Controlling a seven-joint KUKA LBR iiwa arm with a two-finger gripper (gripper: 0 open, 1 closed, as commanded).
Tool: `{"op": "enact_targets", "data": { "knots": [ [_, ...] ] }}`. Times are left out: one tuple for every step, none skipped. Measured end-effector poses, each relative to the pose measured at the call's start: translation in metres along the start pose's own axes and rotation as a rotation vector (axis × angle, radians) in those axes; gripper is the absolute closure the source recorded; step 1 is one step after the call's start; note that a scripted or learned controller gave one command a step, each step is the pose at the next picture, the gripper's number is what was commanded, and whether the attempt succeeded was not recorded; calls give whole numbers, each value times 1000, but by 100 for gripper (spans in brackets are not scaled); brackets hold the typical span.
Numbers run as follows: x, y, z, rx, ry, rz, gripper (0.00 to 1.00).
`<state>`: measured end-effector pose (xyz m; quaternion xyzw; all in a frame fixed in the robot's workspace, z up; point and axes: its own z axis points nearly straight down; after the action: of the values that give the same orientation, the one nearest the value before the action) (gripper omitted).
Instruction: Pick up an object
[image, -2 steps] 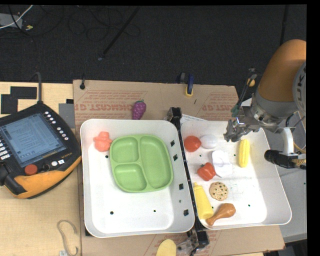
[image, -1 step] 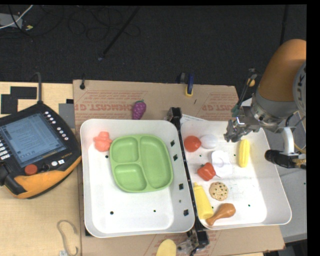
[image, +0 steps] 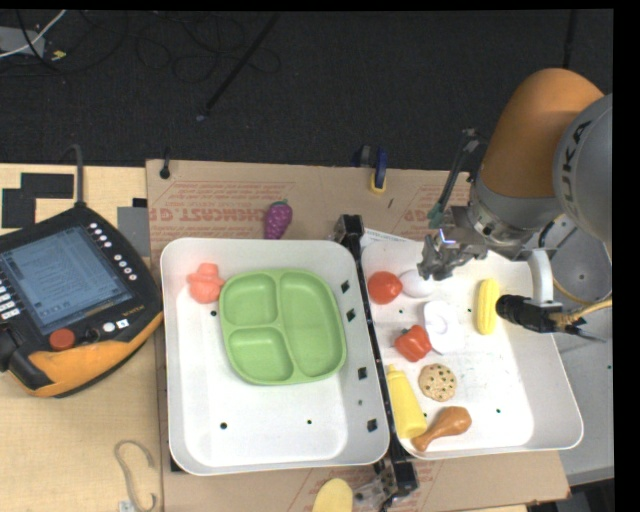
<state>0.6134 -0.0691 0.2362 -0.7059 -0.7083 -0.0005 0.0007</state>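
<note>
1. Nothing lifted yet, as far as can be judged: every object in the right shallow white bin (image: 560, 420) lies on its floor. The whole pick remains to do.
2. Gripper (image: 437, 266) hangs low over the far part of that bin; whether it is parted or clenched cannot be told from this angle, and nothing shows between it.
3. Nearest candidate: round red plastic tomato (image: 384, 288), just left of the gripper, resting free.
4. Small white cup (image: 438, 321) sits just nearer than the gripper; yellow plastic banana (image: 487, 305) lies to its right.
5. Brown chip cookie (image: 437, 381) lies well apart, toward the near side.
</note>
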Motion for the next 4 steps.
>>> {"op": "enact_targets", "data": {
  "knots": [
    [61, 1, 7, 3, 1, -1, 100],
    [121, 7, 7, 1, 1, -2, 100],
    [142, 28, 2, 0, 0, 2, 100],
    [142, 20, 20, 4, -2, 6, 100]
  ]
}}
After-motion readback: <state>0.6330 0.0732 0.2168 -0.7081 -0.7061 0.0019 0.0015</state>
